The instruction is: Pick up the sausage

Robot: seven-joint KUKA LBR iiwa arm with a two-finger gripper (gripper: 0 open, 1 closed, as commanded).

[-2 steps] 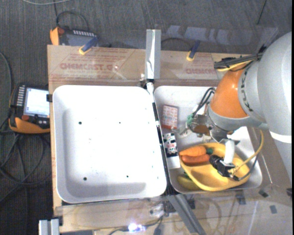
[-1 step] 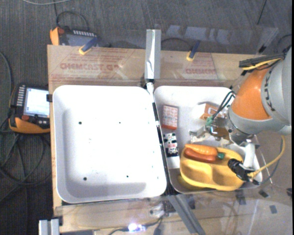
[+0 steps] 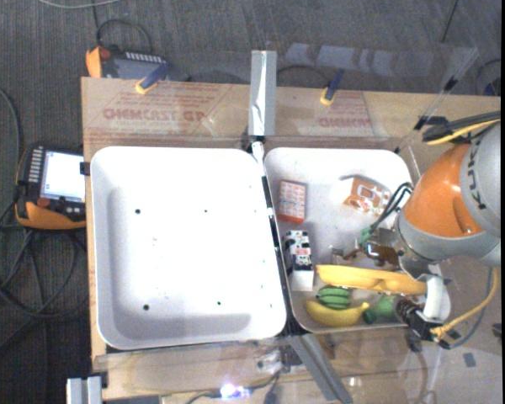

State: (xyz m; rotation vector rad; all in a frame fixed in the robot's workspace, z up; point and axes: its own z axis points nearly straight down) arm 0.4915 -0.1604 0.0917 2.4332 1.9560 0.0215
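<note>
Orange-banded arm (image 3: 454, 204) leaning over right bin (image 3: 337, 160), wrist hiding end effector, grip state unclear, banana (image 3: 337, 312) beneath.

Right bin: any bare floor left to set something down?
Some. The right bin has bare floor between the red card and the orange packet, running down toward the yellow strip. The bottom edge is crowded: banana, green pieces, small box, arm.

Faint red print on the cardboard sheet (image 3: 156, 112) cannot be read; neither can package labels
</note>
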